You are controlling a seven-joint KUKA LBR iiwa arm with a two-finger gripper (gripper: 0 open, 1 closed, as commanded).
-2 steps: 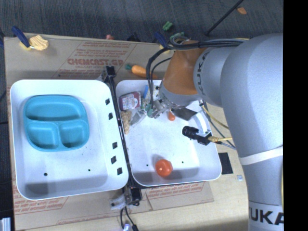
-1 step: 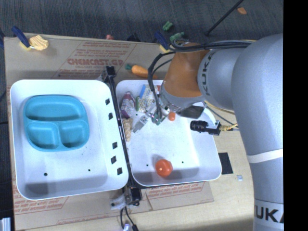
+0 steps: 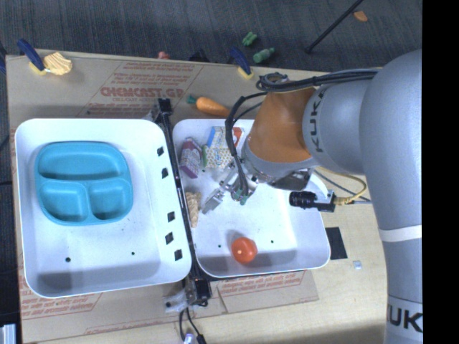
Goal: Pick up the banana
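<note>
Left bin carries a blue tray. In right bin, gripper hangs mid-bin, jaw gap unclear, can't tell grip. No sure banana; maybe pale item at left wall. If so: light, soft, bruises; grab mid-body, across width.

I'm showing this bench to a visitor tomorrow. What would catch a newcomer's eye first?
Most striking is the big grey arm with its orange band, reaching in from the right over the right bin. Next, the bright blue divided tray in the left bin. Then the orange-red round fruit near the right bin's front edge.
</note>
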